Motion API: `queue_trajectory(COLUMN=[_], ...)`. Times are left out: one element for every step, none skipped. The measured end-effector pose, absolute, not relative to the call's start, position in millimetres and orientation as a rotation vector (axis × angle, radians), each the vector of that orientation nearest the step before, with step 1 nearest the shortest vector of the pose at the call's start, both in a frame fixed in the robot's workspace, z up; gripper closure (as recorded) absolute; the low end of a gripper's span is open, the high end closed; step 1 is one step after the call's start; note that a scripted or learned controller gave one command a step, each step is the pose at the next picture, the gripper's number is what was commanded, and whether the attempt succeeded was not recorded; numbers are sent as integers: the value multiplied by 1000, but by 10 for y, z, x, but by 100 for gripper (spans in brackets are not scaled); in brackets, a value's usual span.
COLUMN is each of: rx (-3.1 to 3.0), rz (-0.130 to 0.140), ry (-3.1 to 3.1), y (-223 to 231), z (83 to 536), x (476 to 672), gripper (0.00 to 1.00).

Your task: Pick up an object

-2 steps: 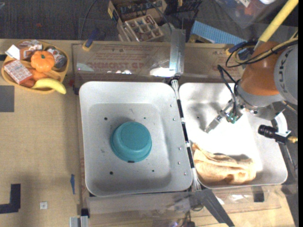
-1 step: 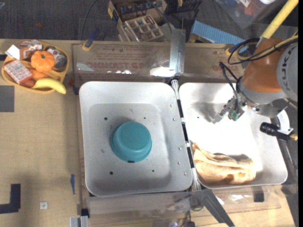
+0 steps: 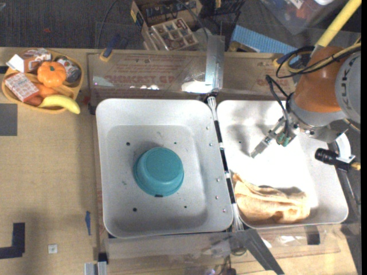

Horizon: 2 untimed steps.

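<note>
Two shallow white bins are sitting side by side on the bench. The left bin (image 3: 109, 125) is holding a teal bowl (image 3: 159, 171), which is lying upside down near the middle of its floor. The right bin (image 3: 241, 116) is holding a crumpled tan cloth (image 3: 269, 202), which is lying along the near side of that bin and touching its left wall.

The grey arm (image 3: 344, 90), with its orange band (image 3: 321, 90) above the wrist, is reaching in from the right over the far part of the right bin. Its gripper (image 3: 259, 148) is pointing down and to the left, hovering over bare white floor near the middle of the right bin, apart from the cloth and on its far side. The fingers are looking narrow, close together, with nothing showing between them.

On the bench at the far left, a shallow basket (image 3: 11, 90) is holding toy food: an orange pumpkin (image 3: 51, 73) in the middle, and a yellow banana (image 3: 60, 102) lying along its near rim.
</note>
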State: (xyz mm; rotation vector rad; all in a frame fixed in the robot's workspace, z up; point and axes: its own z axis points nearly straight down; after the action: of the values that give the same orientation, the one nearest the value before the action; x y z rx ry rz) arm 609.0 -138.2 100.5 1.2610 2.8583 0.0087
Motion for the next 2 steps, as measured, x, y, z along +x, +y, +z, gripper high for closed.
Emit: queue_trajectory(rx=[1588,1696], rz=[-1,0], ry=[2705,2643], y=[-1182,-1020], z=[949,1544], x=[6637,6302], gripper=[0,0])
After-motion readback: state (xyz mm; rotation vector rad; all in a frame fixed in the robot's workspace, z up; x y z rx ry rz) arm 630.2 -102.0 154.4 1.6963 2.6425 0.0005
